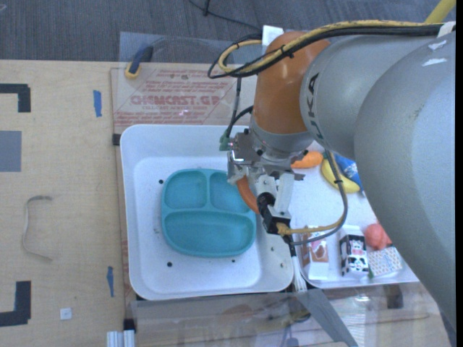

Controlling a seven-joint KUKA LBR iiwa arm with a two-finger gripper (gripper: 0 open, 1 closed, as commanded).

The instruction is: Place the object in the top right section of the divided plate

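Observation:
A teal divided plate (206, 223) lies in the left white bin (145, 194), with two small sections at its far side and one large section in front. My gripper (249, 188) hangs over the plate's right rim, beside the top right section (226, 194). A small orange object (247, 195) shows between its fingers, just at that rim. The grey arm with its orange band (286, 85) covers the area behind the gripper.
The right bin (329, 270) holds a yellow banana (337, 178), an orange piece (309, 160), a blue item (350, 169), a pink-red object (376, 235) and small cartons (353, 255). A wire hook (32, 223) lies on the wooden bench at the left.

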